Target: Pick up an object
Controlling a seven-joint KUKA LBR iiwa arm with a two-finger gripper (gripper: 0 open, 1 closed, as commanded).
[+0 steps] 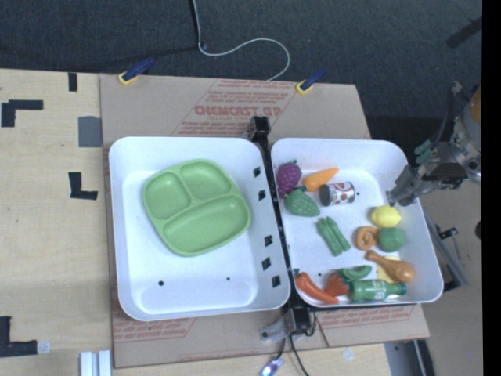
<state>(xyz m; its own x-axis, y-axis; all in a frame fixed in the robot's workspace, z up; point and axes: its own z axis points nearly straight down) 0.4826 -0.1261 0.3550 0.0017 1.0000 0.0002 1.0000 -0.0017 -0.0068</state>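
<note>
The right bin (356,149) holds several toy foods: purple grapes (288,175), an orange carrot (321,179), a small can (338,193), green broccoli (301,204), green beans (333,236), a lemon (385,216), a green ball (391,240), a pretzel (365,237), a chicken drumstick (391,267), a green bottle (376,291) and a red pepper (311,288). My gripper (405,189) hangs over the bin's right rim, just above and right of the lemon. Nothing shows between its fingers.
The left bin (137,288) carries a green divided plate (197,206). Both bins rest on a cardboard sheet (227,108) on the wooden bench. A white cable (235,49) loops behind them.
</note>
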